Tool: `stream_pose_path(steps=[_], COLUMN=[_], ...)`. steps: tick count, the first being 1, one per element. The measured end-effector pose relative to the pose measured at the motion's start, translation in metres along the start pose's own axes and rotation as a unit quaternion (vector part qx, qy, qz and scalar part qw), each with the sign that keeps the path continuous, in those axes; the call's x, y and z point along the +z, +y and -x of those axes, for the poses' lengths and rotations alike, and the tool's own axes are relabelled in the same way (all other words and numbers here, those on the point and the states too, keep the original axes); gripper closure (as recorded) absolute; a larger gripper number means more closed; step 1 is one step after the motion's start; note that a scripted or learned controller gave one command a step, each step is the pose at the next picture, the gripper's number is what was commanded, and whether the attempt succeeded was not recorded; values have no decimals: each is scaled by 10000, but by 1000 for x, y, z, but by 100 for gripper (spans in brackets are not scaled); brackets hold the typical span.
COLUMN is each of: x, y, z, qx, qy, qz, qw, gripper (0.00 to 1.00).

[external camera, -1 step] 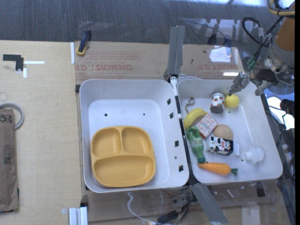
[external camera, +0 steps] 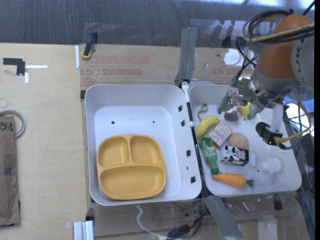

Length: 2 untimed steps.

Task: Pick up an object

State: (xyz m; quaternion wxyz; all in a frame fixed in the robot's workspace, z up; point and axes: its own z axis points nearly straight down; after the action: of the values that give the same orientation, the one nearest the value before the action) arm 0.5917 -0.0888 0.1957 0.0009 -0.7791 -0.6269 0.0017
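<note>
The end effector (external camera: 234,105) hangs low over the back of the right bin (external camera: 287,176), just above a small grey thing (external camera: 231,116). How wide it is open cannot be told, and nothing can be seen in its grip. The toys lie close together there: a banana (external camera: 207,125), a green bottle (external camera: 210,155), a carrot (external camera: 231,179) and a little box (external camera: 220,133). The left bin (external camera: 100,104) holds a yellow plate (external camera: 131,166). The arm likely aims at the back edge, where things are less crowded.

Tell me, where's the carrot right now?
The carrot lies in the right bin, near its front edge, just below the green bottle and the cow-patterned carton.
</note>
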Motion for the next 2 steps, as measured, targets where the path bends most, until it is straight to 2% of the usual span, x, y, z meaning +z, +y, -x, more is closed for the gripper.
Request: stream_pose_path(steps=[1,2], x=[-69,65], y=[-98,-102], z=[21,45], qx=[-63,-170], qy=[0,5], qz=[-8,-8], qw=[10000,9999], gripper=[0,0])
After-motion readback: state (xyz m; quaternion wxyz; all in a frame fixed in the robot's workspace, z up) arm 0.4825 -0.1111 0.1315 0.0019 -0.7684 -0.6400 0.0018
